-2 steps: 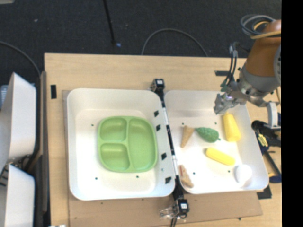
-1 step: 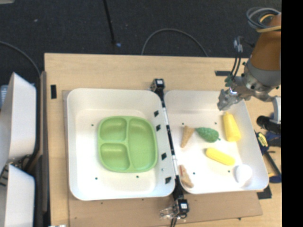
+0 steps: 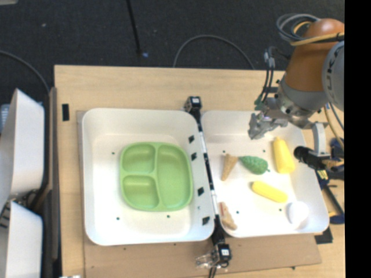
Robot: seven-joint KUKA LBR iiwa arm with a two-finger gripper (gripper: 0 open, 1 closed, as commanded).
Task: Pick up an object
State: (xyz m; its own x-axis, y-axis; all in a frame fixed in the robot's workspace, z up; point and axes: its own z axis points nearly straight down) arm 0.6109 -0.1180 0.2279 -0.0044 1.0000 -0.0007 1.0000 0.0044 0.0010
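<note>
My gripper hangs over the back of the right bin, above the toys and with nothing seen between its fingers. Below it lie a green leafy toy, a tan cone, a yellow corn cob and a yellow banana-like piece. A white round object sits at the front right corner, and a tan piece lies at the front left by the divider.
The left bin holds a green divided plate. A black divider with clips runs between the bins. Cables lie on the dark floor behind the bench.
</note>
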